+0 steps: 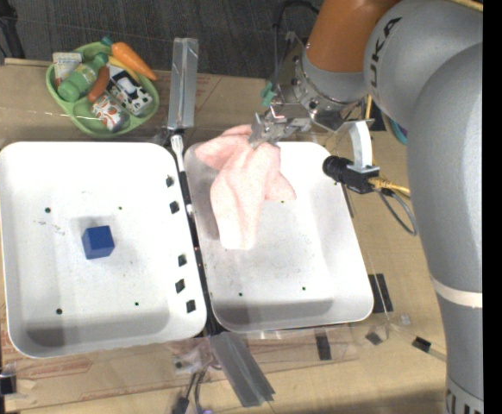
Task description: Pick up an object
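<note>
My gripper (266,133) pinches the top edge of the crumpled pink cloth (241,188), which drapes down into the right white bin (337,257); I judge a slow, straight lift best.

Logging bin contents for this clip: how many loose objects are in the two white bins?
2: a blue block in the left bin, a pink cloth in the right bin. The cloth could hide something.

a robotics lab: industrial arm (423,84) over taped white bins (27,231) on a bench.
</note>
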You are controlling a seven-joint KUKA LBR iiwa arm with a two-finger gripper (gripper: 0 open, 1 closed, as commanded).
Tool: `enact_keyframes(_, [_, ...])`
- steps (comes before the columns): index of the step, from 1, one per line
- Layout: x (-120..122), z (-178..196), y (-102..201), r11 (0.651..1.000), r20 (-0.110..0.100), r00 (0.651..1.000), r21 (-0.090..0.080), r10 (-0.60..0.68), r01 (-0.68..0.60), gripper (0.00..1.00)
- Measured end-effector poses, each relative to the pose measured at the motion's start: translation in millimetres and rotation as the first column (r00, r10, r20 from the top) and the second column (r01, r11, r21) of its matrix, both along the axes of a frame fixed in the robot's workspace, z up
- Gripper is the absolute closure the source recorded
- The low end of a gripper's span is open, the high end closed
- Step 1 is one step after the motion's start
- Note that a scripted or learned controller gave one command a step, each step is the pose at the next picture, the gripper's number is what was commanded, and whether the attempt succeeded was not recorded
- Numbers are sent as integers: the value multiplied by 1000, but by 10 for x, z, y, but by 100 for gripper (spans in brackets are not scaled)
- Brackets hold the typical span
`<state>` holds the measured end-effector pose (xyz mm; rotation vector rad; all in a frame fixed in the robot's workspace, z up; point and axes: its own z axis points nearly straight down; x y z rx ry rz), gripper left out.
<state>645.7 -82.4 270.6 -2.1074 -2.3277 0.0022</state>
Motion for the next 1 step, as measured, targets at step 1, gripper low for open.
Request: enact_keyframes(1, [-283, -812, 300, 972, -6, 972, -2, -235, 235, 100])
